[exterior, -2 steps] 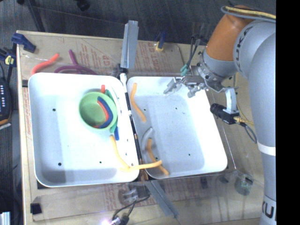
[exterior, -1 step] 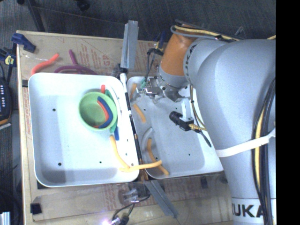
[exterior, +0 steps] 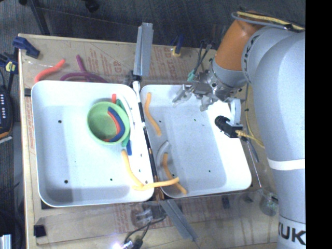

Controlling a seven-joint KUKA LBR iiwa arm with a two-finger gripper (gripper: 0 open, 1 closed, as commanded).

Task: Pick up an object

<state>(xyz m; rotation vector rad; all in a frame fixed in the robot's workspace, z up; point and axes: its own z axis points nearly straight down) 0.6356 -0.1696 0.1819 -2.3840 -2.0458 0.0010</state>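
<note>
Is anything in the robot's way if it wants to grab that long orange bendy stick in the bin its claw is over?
Nothing visible blocks it. The gripper hangs over the back of the right bin, and the orange stick lies by that bin's left wall. Only bare white bin floor shows between them.

— What do you see on the bench (exterior: 78, 53)?

— You see a brown board surface. Two white bins lie on it side by side: the left bin (exterior: 57, 154) and the right bin (exterior: 228, 162), their inner edges touching.

— And behind the left bin?

— There, directly on the board, you have an orange strip (exterior: 49, 70) and a purple cord (exterior: 83, 75). A blue clamp (exterior: 25, 45) grips the far left corner.
</note>
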